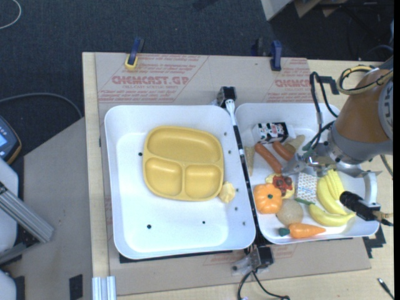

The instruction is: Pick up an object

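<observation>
A: Where is the gripper now?

B: It is low in the right bin, at the end of the arm that comes in from the right. The tip is among the toy food, close to the two sausages.

A: Are its fingers apart or together?

B: I cannot tell. The wrist and the cables hide most of it, and the metal part is small and not sharp. I also do not see any thing between the fingers, so I do not say it holds something.

A: What lies around it?

B: The sausages are just to its left, maybe touching, I cannot be sure. Below it there is a small pale checked piece and a dark red piece. The bananas lie just beside the gripper, toward the lower right. The orange pumpkin is near, lower left, and the carrot is at the front wall of the bin, farther from the gripper. A small black and white box stands at the back, above the sausages.

A: And the left bin?

B: It holds a yellow plate with three sections, and a small yellow lump touches its right corner. These are well apart from the gripper.
</observation>
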`<act>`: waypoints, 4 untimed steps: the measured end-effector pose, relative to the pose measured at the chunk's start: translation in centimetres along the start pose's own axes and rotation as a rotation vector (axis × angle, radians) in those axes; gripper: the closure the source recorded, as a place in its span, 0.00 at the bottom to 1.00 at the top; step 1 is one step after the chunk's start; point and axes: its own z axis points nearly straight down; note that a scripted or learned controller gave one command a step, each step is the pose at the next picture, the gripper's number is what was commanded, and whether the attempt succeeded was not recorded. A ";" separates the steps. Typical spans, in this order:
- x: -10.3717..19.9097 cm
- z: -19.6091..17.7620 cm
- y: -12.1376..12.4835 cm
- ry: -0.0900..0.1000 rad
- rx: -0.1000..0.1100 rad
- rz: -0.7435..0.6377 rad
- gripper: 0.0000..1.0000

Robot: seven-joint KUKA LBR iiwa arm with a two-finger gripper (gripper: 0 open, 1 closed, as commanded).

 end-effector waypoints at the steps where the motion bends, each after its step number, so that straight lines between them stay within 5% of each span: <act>1: 0.0 1.2 0.2 0.001 -0.002 -0.001 0.00; 2: 0.1 0.1 0.4 0.002 -0.011 0.000 1.00; 4: -0.6 -11.1 1.4 -0.003 -0.004 -0.001 1.00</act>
